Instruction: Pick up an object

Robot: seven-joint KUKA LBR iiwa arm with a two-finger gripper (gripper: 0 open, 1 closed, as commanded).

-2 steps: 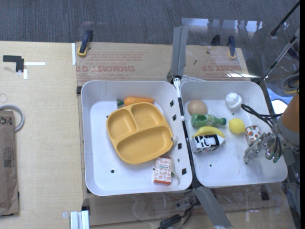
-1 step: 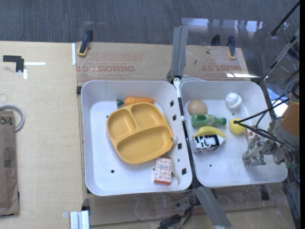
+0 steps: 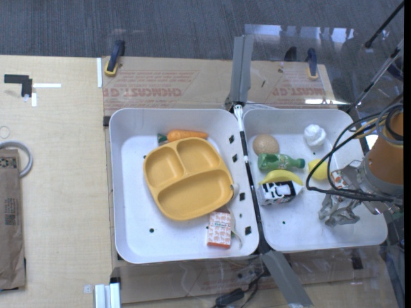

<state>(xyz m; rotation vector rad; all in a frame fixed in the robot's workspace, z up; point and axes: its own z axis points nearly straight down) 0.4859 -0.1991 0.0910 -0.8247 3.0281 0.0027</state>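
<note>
Arm [image 3: 385, 159] came in from the right, jaws low over the right bin's [image 3: 302, 239] near-right corner, gripper [image 3: 338, 212] over bare bin floor. Couldn't tell how far the jaws were open; nothing visibly between them. A black cable [image 3: 327, 162] looped across that bin, over the yellow lemon [image 3: 317, 169]. Other pick candidates sat to the gripper's left: green bottle [image 3: 280, 162], banana [image 3: 280, 176] touching the black-and-white carton [image 3: 278, 191], brown round fruit [image 3: 265, 144], white cap-like item [image 3: 313, 134] near the far wall. Left bin [image 3: 128, 191]: yellow divided plate [image 3: 187, 178], carrot [image 3: 187, 135] at its far edge, small juice box [image 3: 219, 229] at its near edge. Table [image 3: 51, 172] carried a brown paper bag [image 3: 11, 217] on the far left.
</note>
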